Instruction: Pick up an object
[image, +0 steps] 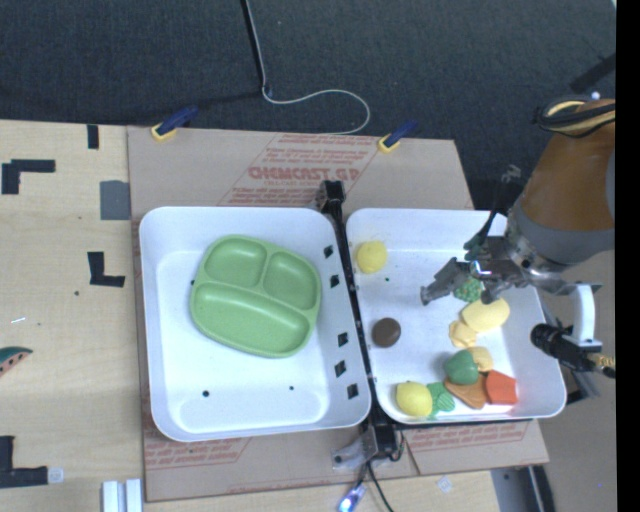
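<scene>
The right bin (420, 225) holds several toy foods. A yellow ball (371, 256) lies at its far left and a brown disc (386, 331) near the divider. A yellow lemon (414, 399) sits at the front edge. A pale yellow piece (483, 317), a green pepper (462, 366) and an orange block (500, 388) crowd the right side. My gripper (447, 282) hangs low over the bin's right half, just above the pale yellow piece. A dark green leafy item (468, 291) sits right against it. Whether that item is held cannot be made out.
The left bin (170, 400) carries a green divided plate (256, 295). A black divider (345, 300) runs between the bins. Both bins rest on cardboard (200, 170). The arm's grey and orange body (570, 190) looms over the right bin's far right corner.
</scene>
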